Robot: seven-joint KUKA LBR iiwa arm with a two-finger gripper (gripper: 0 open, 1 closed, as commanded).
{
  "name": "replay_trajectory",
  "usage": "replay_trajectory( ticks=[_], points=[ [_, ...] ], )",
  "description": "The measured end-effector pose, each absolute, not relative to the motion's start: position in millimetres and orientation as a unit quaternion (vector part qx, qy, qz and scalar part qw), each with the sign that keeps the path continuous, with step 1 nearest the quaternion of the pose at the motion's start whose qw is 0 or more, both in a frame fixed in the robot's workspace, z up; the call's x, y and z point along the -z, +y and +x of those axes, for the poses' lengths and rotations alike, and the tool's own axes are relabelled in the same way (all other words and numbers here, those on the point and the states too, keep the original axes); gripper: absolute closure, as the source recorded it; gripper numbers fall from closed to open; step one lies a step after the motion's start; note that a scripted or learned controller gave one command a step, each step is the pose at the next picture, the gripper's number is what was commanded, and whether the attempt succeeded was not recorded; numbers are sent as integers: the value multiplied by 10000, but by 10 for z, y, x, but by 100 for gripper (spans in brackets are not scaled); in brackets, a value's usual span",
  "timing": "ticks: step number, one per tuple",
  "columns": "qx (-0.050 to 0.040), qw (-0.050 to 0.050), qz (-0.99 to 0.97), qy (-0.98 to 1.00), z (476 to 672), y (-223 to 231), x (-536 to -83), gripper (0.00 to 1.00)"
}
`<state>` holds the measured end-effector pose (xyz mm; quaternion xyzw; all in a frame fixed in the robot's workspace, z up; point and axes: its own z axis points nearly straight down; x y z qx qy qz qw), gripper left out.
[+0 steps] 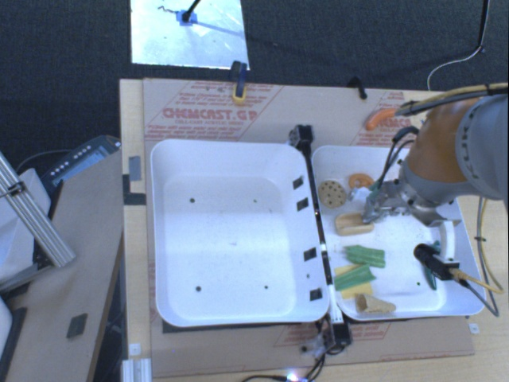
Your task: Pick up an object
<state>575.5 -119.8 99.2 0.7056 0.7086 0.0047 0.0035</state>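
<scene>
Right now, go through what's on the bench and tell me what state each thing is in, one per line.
Left bin: holds no objects.
Right bin: holds all the pieces.
Gripper: low in the right bin, right above the tan block.
Tan block: flat on the bin floor, under the gripper.
Round perforated disc: lying flat.
Green pieces: lying flat, side by side.
Orange piece: resting near the bin's back wall.
</scene>
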Motion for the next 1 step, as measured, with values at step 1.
replay_trajectory(
  ticks=[1],
  points=[
    [-36, 73, 7056, 7086, 5540, -908, -889, 100]
  ],
)
